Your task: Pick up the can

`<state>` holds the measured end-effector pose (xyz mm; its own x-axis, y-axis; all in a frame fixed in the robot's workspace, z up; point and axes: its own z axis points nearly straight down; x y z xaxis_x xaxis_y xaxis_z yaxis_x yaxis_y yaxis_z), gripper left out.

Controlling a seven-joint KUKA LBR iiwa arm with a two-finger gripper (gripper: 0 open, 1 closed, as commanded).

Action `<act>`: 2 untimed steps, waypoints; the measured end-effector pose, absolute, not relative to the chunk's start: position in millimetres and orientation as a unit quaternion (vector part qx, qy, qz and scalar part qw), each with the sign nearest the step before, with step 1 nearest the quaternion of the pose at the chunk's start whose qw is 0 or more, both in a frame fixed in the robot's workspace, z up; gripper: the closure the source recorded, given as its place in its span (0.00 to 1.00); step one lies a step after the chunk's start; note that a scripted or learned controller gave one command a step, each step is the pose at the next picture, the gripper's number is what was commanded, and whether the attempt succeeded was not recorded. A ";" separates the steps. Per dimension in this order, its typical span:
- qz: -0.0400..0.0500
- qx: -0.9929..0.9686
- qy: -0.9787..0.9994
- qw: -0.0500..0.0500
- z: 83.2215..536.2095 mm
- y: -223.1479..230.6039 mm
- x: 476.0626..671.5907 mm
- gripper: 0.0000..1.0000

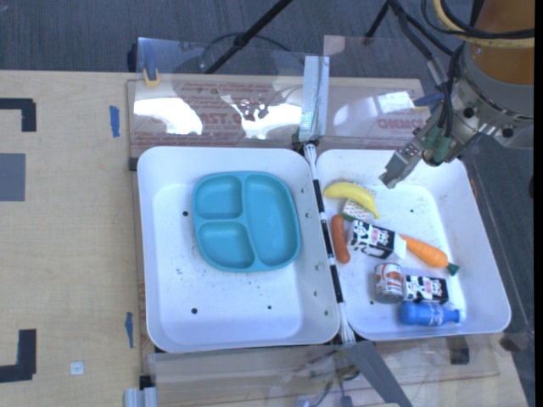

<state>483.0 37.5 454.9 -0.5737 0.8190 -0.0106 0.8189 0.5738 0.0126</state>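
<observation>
The can [389, 281] is small, red and white, and lies on its side in the front half of the right bin [484, 253]. A black-and-white carton [425, 288] touches its right side. My gripper [396, 170] hangs over the back of the right bin, just right of the banana [350, 195] and well behind the can. I see nothing held in it.
Around the can lie a second black-and-white carton [372, 240], a carrot [427, 253], an orange sausage [340, 237] by the divider and a blue bottle [428, 315] at the front. The left bin [161, 303] holds a teal divided plate [247, 220].
</observation>
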 end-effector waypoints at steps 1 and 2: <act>0.000 0.242 0.970 0.001 363.4 27.8 495.8 1.00; 0.001 0.242 0.970 0.003 374.3 28.4 497.3 1.00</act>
<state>497.3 28.4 374.3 -0.8830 0.4694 -0.0058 0.4694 0.8830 0.0043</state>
